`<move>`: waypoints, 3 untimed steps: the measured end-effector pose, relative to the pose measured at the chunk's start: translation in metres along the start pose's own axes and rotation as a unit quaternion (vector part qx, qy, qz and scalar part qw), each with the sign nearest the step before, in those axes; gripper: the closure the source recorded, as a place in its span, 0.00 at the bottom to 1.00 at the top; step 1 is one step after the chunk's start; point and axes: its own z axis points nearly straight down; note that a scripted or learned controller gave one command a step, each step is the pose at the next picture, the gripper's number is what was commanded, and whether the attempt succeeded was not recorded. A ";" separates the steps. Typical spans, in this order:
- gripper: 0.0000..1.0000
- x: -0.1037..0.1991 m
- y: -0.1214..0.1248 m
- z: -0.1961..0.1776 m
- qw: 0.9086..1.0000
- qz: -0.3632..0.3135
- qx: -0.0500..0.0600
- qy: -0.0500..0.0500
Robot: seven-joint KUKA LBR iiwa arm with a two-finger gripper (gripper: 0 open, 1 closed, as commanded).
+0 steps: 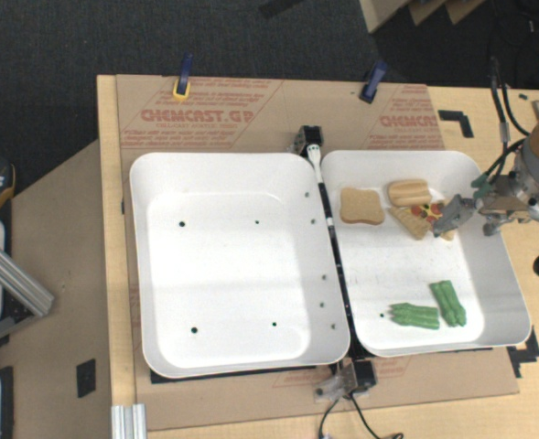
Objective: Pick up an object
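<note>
The right bin [489,273] holds several toy foods. A tan bread slice [361,206] lies near its left wall. A bun [408,192] and a wedge with red bits [415,219] sit beside it toward the right. Two green bean pods [415,315] [448,302] rest near the front. My gripper [471,219] hangs low over the right side of this bin, just right of the wedge. Its fingers are spread apart, the left fingertip [450,216] close to the wedge, and nothing is between them.
The left bin [150,245] sits alongside, separated by a black divider rail [328,236]. Both rest on a cardboard sheet [251,103] held by clamps at the back. The arm [536,167] comes in over the right bin's right rim.
</note>
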 end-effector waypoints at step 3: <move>0.00 0.139 -0.049 -0.307 1.000 -0.006 -0.008 0.001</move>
